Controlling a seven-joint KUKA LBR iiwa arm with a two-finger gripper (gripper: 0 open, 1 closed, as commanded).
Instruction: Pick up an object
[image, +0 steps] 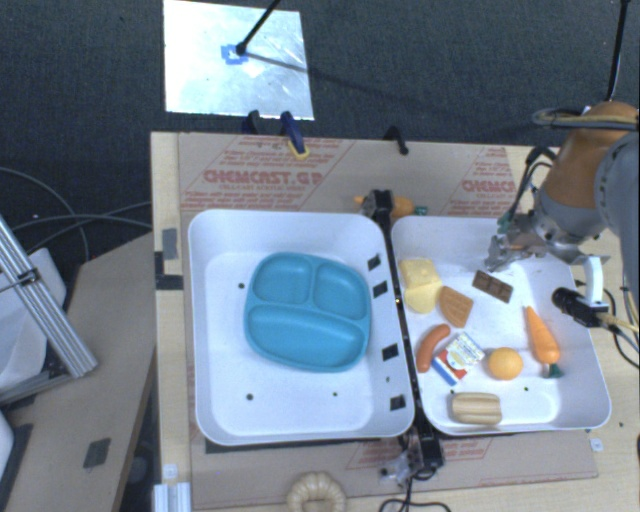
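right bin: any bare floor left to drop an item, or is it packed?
The right white bin has bare floor at its far edge, beyond the pale yellow cheese block, and at its near right corner, past the orange ball and tan bread roll. Its middle is crowded. The left white bin has bare floor around the blue divided plate.

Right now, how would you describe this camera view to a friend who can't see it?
A grey robot arm's gripper hovers over the right white bin, above toy foods including a carrot, an orange and a sausage. The left bin holds a blue divided plate.
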